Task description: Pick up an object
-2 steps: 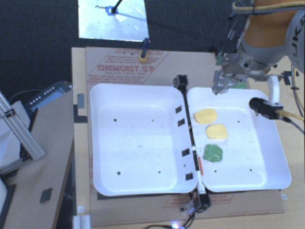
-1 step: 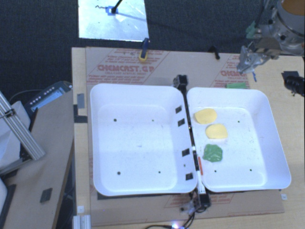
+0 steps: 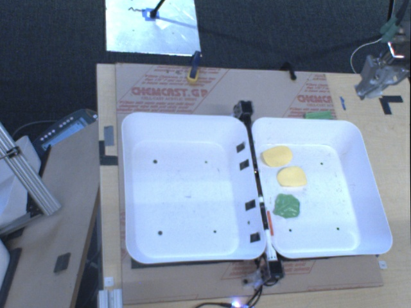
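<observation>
Camera view puts the tool (image 3: 380, 76), whose state I cannot tell, well above-right of a soft-looking, likely light green crumpled lump (image 3: 287, 205), best pinched across its middle.

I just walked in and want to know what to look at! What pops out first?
Three small blobs in the right bin stand out: two yellow ones and a green one below them, lined up near its left wall. The left bin is a big white patch beside it. The gripper hangs at the upper right, away from the blobs.
</observation>
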`<action>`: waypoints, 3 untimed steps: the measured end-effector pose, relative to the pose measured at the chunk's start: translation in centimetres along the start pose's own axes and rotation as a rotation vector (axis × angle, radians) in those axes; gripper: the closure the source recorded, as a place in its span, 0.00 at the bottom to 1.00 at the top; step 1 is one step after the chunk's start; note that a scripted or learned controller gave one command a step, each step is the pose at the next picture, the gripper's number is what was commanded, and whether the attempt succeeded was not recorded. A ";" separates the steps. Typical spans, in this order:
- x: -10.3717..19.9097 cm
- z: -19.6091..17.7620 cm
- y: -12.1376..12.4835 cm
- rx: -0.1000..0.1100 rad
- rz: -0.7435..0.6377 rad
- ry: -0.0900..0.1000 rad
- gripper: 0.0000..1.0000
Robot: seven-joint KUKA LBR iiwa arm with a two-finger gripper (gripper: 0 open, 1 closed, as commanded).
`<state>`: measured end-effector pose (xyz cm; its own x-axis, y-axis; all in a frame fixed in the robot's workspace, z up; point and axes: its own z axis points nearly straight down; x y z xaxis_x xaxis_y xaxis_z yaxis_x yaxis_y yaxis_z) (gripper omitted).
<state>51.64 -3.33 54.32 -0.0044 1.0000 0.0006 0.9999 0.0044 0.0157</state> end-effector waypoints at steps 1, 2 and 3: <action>3.3 9.6 -3.3 0.022 -0.003 0.000 1.00; 4.1 0.2 -2.9 0.003 -0.001 0.000 1.00; -1.2 1.1 6.5 0.012 0.007 -0.003 1.00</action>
<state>58.12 -4.46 53.37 0.0022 1.0000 -0.0027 1.0000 -0.0022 0.0040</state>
